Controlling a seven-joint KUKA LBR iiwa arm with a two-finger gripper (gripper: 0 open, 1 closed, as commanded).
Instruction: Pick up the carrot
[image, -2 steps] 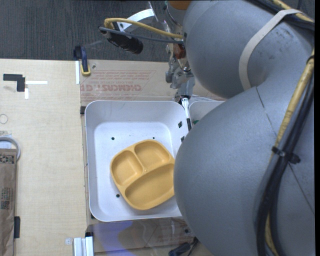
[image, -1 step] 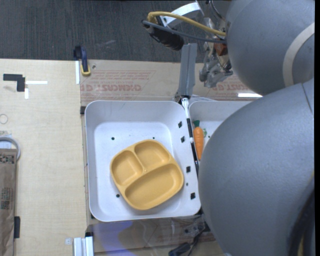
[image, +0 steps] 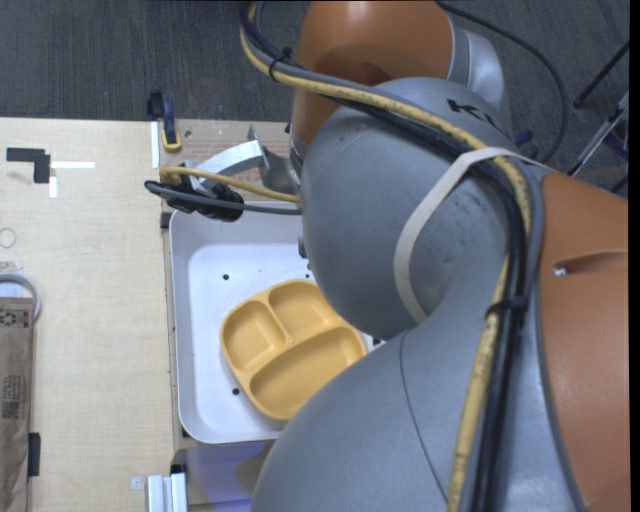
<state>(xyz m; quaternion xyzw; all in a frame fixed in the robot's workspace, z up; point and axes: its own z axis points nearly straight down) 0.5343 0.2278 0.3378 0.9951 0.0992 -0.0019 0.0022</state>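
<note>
Across the right of the camera view, the grey arm (image: 430, 300) loomed large, its orange band (image: 370, 40) at the top — cables ran along its body. It leaned over the white bin (image: 195, 300) and covered most of it. A yellow divided tray (image: 285, 345) with 3 compartments lay in the bin, seemingly bare. The carrot was hidden, so its axis could not be judged.

The bench (image: 85, 300) has a pale wood-grain top. A shallow white bin (image: 200, 330) rests on it and holds a yellow divided tray (image: 285, 345). A brown paper item (image: 14, 390) lies at its left edge.
</note>
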